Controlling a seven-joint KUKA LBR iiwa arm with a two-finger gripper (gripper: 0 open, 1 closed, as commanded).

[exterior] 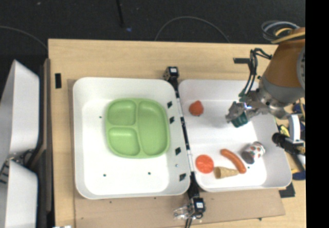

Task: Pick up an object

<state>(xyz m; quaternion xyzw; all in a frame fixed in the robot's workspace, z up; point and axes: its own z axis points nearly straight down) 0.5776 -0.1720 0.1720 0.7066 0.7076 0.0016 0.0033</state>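
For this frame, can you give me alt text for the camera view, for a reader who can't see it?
A grey and orange robot arm reaches from the right, its gripper above the right white bin, which holds a small orange ball, an orange disc, a sausage, a cone and a grey-white object. The left bin holds a green divided plate.

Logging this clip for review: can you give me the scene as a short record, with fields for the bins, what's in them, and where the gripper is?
left bin: holds a green divided plate
right bin: holds the toy food
far side: small orange ball
near side: orange-red round piece, sausage, tan wedge, grey-and-white item
gripper: over the right bin, above its right half, apart from the food
held object: none visible between the fingers
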